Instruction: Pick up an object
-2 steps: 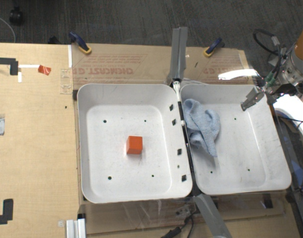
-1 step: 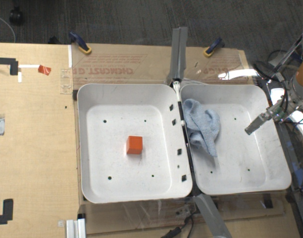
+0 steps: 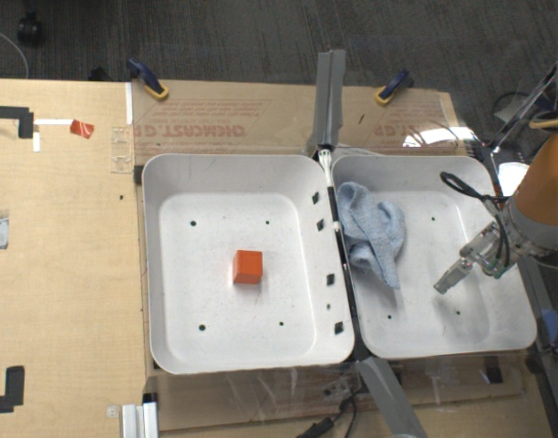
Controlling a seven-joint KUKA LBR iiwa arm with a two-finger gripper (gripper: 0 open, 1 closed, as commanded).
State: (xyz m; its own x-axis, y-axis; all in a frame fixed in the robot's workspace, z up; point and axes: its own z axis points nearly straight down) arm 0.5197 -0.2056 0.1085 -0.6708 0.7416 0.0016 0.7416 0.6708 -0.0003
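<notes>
An orange-red cube [image 3: 248,267] sits near the middle of the left bin [image 3: 170,336]. A crumpled blue-grey cloth [image 3: 375,233] lies against the left wall of the right bin [image 3: 498,336]. My gripper [image 3: 450,274] hangs over the right half of the right bin, pointing down and to the left. It is open with nothing between its fingers. It is a short way to the right of the cloth and apart from it, and far from the cube.
A grey divider bar [image 3: 330,99] runs between the two bins at the back. Two blue-and-yellow clamps [image 3: 148,78] hold the cardboard behind them. A wooden board [image 3: 51,263] lies to the left of the bins. The arm's cables [image 3: 470,190] loop over the right bin's far right corner.
</notes>
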